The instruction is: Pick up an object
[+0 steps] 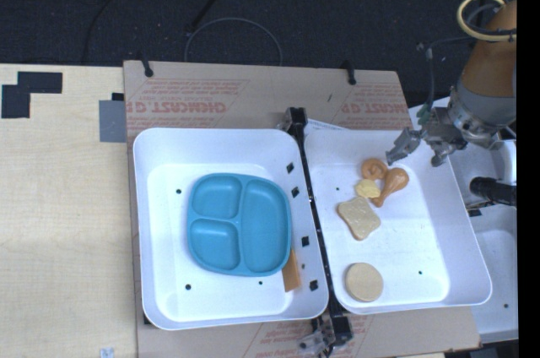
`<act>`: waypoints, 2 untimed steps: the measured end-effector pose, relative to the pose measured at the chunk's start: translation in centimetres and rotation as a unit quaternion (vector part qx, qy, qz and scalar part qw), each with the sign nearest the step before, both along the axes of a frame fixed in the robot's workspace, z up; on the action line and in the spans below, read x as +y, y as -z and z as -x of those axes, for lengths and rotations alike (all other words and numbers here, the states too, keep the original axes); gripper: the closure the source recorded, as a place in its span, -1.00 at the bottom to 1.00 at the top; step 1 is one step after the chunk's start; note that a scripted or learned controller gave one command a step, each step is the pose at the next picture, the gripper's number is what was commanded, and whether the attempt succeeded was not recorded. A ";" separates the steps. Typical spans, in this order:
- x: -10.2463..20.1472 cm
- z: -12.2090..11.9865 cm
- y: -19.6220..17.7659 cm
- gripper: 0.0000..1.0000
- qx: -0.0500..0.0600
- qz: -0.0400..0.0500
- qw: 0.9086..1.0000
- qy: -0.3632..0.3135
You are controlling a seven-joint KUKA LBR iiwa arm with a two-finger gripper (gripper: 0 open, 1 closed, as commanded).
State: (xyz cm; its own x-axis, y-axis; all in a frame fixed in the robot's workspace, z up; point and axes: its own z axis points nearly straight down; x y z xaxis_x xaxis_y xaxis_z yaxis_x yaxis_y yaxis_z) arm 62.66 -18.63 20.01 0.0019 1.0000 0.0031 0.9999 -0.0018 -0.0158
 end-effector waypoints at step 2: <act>0.8 -0.5 5.1 -1.00 -0.004 0.001 1.000 -0.002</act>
